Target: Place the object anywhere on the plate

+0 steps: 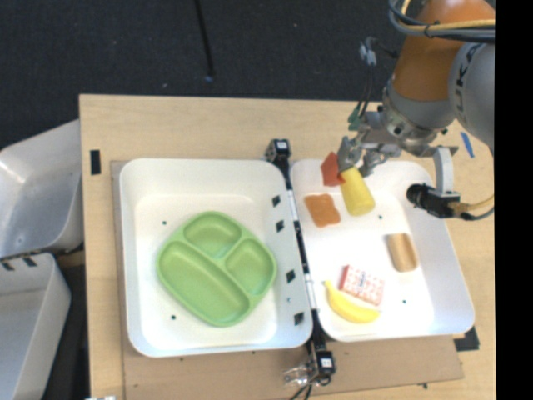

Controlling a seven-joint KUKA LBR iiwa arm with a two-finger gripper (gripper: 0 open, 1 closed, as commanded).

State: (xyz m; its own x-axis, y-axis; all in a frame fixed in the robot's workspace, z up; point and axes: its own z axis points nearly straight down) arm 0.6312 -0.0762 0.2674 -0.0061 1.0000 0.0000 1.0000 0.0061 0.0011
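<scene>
A green divided plate (216, 267) lies in the left bin (133, 223). My gripper (358, 158) hangs over the back of the right bin (441, 257), open, with its fingers spread just above the far end of a yellow cylinder (358, 194). That cylinder lies on the bin floor and nothing is held. A red block (331, 170) sits just left of the gripper, partly hidden by it.
Also in the right bin are an orange flat piece (322, 209), a tan roll (401, 252), a pink and white box (362, 284) and a yellow banana (351, 307). A ridge with black clips (293, 240) separates the bins.
</scene>
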